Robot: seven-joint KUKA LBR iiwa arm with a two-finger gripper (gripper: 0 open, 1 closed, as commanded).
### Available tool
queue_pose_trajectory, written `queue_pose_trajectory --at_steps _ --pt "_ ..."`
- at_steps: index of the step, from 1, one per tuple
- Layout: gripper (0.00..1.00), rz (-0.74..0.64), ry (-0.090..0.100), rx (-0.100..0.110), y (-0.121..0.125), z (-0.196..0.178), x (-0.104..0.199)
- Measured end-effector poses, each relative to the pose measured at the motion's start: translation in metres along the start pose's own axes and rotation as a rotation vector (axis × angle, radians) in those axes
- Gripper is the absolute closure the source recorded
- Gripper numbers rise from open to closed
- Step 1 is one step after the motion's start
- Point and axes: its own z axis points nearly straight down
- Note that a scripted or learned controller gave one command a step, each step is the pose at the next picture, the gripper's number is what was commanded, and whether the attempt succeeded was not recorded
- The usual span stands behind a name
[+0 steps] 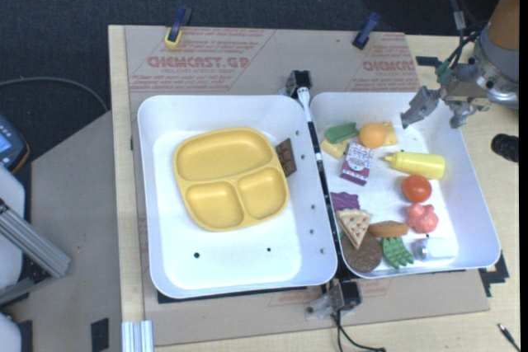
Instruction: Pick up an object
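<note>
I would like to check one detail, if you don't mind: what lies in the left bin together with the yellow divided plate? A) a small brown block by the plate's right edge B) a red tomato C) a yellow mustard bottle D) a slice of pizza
A: the small brown block rests against the right edge of the yellow divided plate in the left bin; the other toys lie in the right bin.

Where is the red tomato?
The red tomato lies in the right bin, toward its right side, just below the yellow bottle and above the pink toy.
</note>
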Motion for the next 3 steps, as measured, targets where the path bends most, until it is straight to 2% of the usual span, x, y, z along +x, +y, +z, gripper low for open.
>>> queue_pose_trajectory --at_steps 1,2,3 --pt "0.0 -0.003 -0.002 -0.013 0.002 -0.008 0.0" --pt "0.0 -0.002 -0.001 -0.009 0.002 0.037 -0.005" --pt "0.0 -0.003 -0.001 -0.009 0.004 0.082 0.002"
